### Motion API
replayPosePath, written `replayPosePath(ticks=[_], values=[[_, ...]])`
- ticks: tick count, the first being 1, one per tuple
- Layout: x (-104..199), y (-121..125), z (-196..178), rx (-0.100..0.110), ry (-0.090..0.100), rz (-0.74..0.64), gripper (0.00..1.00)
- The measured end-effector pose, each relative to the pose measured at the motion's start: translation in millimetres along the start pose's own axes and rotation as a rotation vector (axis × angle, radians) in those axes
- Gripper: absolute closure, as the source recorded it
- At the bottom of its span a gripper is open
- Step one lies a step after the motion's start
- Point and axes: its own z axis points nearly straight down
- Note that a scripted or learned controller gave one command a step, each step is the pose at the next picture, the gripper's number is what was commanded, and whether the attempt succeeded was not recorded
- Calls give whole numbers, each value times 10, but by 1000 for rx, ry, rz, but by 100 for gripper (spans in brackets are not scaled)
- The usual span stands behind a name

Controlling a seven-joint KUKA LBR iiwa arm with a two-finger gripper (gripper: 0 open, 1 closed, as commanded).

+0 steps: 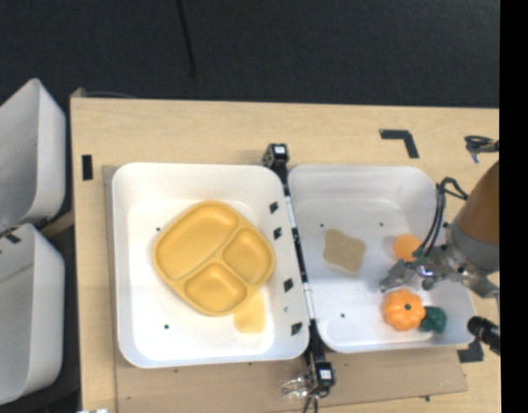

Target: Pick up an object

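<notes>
We see two white bins side by side on a wooden bench (pixel 187 132). The left bin (pixel 126 317) holds a yellow divided plate (pixel 214 256). In the right bin (pixel 359 188) lie a tan slice (pixel 343 250), an orange ball (pixel 406 247) and a small pumpkin (pixel 403 310), with the gripper (pixel 416 274) between the last two.

Pale wooden bench (pixel 204 132) against dark floor (pixel 247 33)
</notes>
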Motion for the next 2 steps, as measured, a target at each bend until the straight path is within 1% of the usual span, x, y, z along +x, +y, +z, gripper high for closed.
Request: replayPosePath(ticks=[1, 2], values=[[-15, 0, 170, -3, -1, 3, 0], [-19, 12, 55, -8, -1, 9, 100]])
